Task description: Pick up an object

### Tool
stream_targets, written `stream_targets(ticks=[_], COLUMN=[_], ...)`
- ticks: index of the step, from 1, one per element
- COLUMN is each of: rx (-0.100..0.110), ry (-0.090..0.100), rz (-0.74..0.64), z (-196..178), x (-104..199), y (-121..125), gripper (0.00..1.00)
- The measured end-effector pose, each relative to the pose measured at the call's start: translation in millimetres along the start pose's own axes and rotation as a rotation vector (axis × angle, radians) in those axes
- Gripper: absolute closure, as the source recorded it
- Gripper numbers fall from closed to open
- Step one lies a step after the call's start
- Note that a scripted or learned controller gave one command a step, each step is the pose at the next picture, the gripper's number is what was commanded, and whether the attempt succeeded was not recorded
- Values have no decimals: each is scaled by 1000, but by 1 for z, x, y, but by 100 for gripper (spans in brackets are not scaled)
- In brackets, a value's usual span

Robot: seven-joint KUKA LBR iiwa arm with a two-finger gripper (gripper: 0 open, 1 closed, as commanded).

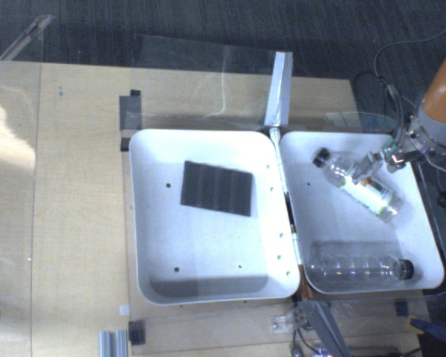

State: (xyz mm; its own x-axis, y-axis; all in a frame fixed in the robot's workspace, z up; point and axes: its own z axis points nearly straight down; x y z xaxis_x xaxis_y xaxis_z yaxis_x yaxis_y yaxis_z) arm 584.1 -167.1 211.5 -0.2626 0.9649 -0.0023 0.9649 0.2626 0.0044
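A small clear bottle [357, 183] with a black cap and a white and green label lies slantwise in the upper part of the right bin [320, 222]. My gripper [379, 162] reaches in from the right and hovers at the bottle's upper right side, close to it or touching it. A large clear plastic bottle [357, 265] with a black cap lies on its side along the right bin's front wall. A dark ribbed rectangular pad [216, 188] lies flat in the left bin [156, 229].
The grey arm with its orange band [442, 99] hangs over the right bin's far right corner. A clear upright panel [279, 88] stands behind the seam between the bins. Cables [401, 65] run at the bench's right edge.
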Motion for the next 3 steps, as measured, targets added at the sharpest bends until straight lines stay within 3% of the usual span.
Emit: stream_targets(ticks=[1,2,3], rx=[-4,-4,22], ry=[-1,-1,23], rz=[-358,-358,-236], z=[115,115,126], x=[1,1,-39], y=[52,52,74], gripper=[0,0,0])
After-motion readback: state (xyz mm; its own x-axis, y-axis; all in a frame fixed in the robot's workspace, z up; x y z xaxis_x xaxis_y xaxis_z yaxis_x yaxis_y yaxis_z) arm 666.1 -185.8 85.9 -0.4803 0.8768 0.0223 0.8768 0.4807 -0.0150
